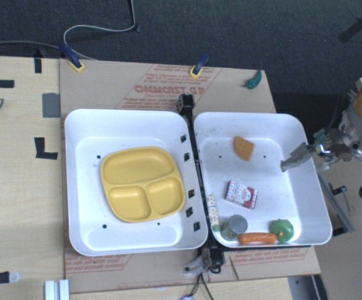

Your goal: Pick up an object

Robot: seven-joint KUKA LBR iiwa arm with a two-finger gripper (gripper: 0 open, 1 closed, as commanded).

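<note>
My claw (pixel 291 162) hangs over the right bin's 3 o'clock rim.

Yellow tray (pixel 143 183) fills the left bin (pixel 80 167). In the right bin (pixel 299 186): sponge (pixel 244 147) at 12, red packet (pixel 241 194) centre, can (pixel 234 226), carrot (pixel 257 237), green fruit (pixel 282 229) along 6 (my claw's spread, I cannot tell).

Two white bins (pixel 80 167) sit on a brown cardboard sheet (pixel 162 89) printed with red lettering, over a pale wood-toned bench (pixel 12 186) marked with black shapes. A yellow divided tray (pixel 143 183) fills the left bin. In the right bin: an orange wedge (pixel 244 147), a red-and-white packet (pixel 241 195), a grey tin (pixel 234 226), an orange-red carrot (pixel 257 237) and a green pepper (pixel 282 229). Yellow-and-blue clamps (pixel 73 60) grip the cardboard's far edge. The floor (pixel 262 24) is dark blue-grey.
</note>
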